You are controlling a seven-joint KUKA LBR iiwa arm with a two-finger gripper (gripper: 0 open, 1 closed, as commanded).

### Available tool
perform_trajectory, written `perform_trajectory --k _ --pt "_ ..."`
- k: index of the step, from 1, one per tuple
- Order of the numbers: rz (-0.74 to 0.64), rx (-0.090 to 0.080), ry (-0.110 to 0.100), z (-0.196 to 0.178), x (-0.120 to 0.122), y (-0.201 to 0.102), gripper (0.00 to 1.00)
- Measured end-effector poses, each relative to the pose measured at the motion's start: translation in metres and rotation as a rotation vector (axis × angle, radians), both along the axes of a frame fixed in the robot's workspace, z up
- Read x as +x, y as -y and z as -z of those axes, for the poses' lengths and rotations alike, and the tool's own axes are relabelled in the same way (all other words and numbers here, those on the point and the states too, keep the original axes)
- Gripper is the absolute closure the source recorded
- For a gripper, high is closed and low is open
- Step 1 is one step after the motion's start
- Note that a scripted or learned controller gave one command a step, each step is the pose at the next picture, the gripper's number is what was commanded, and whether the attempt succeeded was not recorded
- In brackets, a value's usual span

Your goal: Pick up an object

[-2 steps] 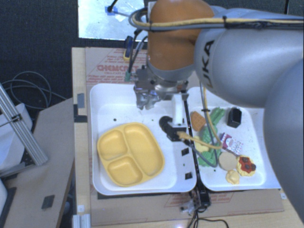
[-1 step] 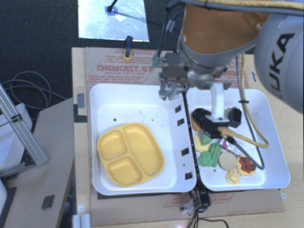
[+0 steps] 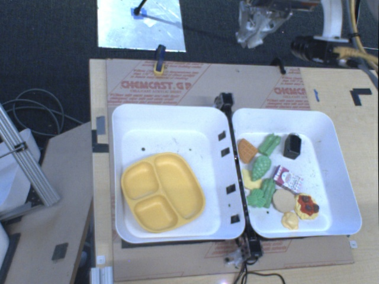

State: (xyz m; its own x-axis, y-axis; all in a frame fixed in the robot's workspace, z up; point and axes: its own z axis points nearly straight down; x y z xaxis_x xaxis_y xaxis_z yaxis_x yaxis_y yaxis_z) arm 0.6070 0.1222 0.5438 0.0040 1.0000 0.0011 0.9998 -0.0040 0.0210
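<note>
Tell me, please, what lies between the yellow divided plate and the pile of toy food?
In the camera view, the adjoining bin walls, with black clips along them, run between the yellow divided plate and the pile of toy food.

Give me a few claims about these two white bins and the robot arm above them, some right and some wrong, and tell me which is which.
1. The yellow divided tray lies in the left bin. True.
2. The gripper is down inside the right bin, among the toys. False: it is up beyond the far edge of the bench, away from both bins.
3. A small black block sits in the right bin. True.
4. The pizza slice toy lies on the yellow tray. False: it is in the right bin, near its front edge.
5. The green toy pieces are scattered across both bins. False: they all lie in the right bin.
</note>
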Motion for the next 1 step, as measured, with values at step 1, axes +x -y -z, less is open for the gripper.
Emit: perform_trajectory --k 1 --pt "-0.009 0.0 -0.014 -0.0036 -0.003 -0.0037 1.0"
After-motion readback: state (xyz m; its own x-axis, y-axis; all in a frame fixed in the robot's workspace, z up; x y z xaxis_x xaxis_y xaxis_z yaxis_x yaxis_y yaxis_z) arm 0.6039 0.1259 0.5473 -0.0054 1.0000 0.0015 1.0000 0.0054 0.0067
